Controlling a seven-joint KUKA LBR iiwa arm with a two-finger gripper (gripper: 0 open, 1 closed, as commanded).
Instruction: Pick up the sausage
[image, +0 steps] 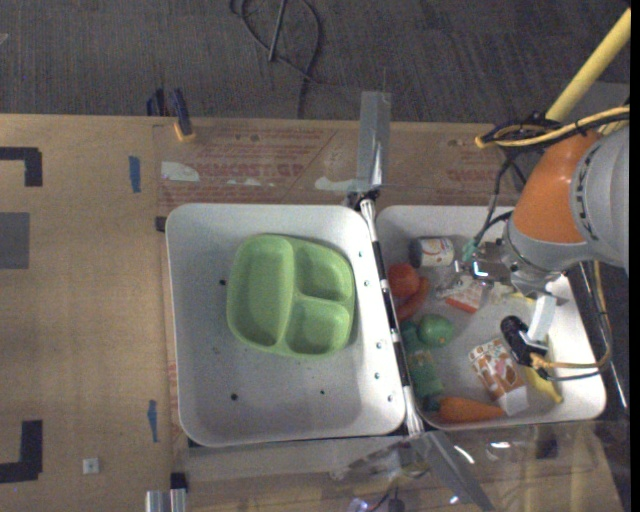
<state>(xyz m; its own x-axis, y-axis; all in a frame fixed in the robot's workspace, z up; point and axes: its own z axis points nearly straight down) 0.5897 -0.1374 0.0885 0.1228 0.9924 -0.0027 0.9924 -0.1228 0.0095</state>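
An orange-brown elongated piece that looks like the sausage (470, 408) lies along the front wall of the right bin (585, 395). My gripper (478, 272) hangs over the middle back of that bin, well behind the sausage and apart from it. Just below the gripper lies a small red-and-white packet (462, 298). The wrist hides what is directly under the gripper.
The right bin also holds a pale can (432, 250), a red vegetable (404, 284), two green pieces (434, 330) (425, 378) and a printed carton (493, 365) beside the sausage. The left bin (200, 380) holds a green divided plate (292, 296).
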